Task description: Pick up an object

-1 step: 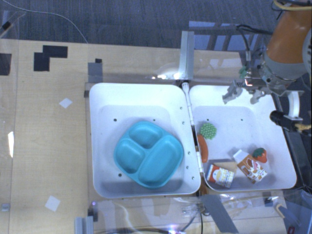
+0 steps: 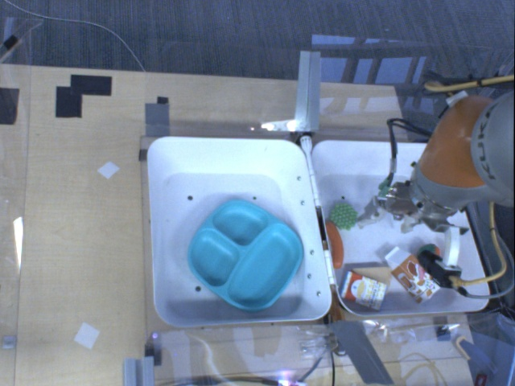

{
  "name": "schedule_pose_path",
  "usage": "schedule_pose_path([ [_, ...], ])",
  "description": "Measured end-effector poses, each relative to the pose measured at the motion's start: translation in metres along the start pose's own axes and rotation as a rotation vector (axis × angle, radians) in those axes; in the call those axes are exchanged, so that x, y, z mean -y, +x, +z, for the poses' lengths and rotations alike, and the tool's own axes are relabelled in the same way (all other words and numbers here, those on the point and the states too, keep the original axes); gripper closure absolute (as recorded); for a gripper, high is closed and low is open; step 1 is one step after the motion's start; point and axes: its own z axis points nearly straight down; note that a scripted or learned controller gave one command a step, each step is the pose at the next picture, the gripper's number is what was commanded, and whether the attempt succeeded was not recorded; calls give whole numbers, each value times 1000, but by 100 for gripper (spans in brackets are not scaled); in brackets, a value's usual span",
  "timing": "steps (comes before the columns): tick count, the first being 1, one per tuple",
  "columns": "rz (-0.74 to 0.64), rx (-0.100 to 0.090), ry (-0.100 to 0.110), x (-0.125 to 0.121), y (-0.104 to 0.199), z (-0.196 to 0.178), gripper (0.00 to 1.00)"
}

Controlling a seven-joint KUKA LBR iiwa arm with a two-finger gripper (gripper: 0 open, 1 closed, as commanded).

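My gripper (image 2: pixel 396 206) hangs low over the middle of the right bin (image 2: pixel 354 163), below the arm's orange band (image 2: pixel 451 147). A green spiky ball (image 2: pixel 344 215) lies just left of the gripper, a small gap apart. An orange-red oblong piece (image 2: pixel 335 245) rests against the bin's left wall. At the bin's front are a small red and white box (image 2: pixel 364 289) and a brown and white carton (image 2: pixel 412 277), the carton just below the gripper. Nothing shows held in the gripper.
The left bin (image 2: pixel 173 167) holds a blue divided plate (image 2: pixel 245 252). A raised divider (image 2: pixel 318 223) runs between the two bins. Cables and a black and white fitting (image 2: pixel 444 257) hang from the wrist near the right bin's right wall.
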Motion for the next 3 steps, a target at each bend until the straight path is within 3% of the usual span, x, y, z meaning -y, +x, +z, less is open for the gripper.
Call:
schedule_pose_path([
  [1,-26,5,-12,54,-68,19,0],
  [2,-104,1,-13,56,-78,19,0],
  [3,-514,7,-15,60,-43,18,0],
])
